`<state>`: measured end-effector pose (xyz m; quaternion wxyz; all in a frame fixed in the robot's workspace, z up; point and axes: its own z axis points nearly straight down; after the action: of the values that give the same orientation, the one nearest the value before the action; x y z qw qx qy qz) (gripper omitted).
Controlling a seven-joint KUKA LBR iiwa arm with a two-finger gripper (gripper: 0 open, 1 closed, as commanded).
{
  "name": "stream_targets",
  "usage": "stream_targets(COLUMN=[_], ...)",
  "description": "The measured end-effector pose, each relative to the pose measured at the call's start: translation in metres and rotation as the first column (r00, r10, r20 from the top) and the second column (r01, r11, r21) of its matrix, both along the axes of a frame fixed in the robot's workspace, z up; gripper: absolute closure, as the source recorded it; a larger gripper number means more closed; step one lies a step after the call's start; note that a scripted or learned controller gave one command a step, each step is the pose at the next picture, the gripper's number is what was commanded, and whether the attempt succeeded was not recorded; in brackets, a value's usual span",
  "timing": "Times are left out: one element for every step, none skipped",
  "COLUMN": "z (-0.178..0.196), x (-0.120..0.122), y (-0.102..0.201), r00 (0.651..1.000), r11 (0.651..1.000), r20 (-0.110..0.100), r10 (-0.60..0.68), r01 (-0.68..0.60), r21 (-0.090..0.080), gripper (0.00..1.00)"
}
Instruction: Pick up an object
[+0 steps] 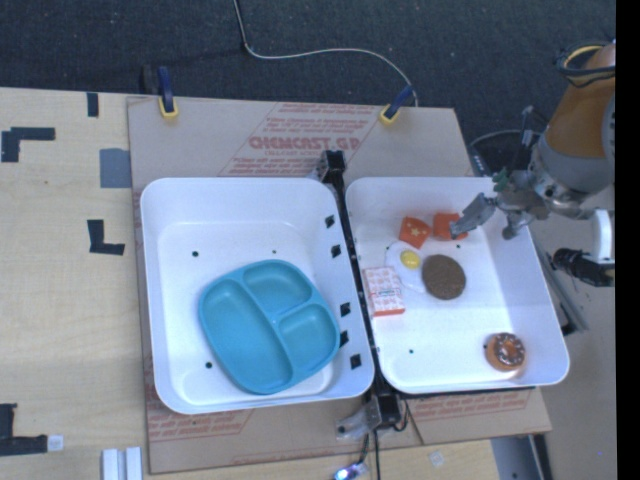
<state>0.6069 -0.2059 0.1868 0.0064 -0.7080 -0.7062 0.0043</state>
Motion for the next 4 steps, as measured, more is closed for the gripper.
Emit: stream_targets(z=[0.008,-0.052,-0.103,-0.090], x=[0.003,-0.006,-0.005,-0.004], y=[0.000,0.000,0.000,0.000], r00=[1.000,1.000,1.000,1.000], r11=[1.000,1.000,1.000,1.000], r20=[0.013,0.008,0.018,0.020], r10=[0.004,0.004,0.004,0.005], r01=[-0.004,-0.004,-0.004,-0.005], r21=[-0.003,-0.003,-0.006,-0.008], gripper=[0.00,0.00,0.00,1.00])
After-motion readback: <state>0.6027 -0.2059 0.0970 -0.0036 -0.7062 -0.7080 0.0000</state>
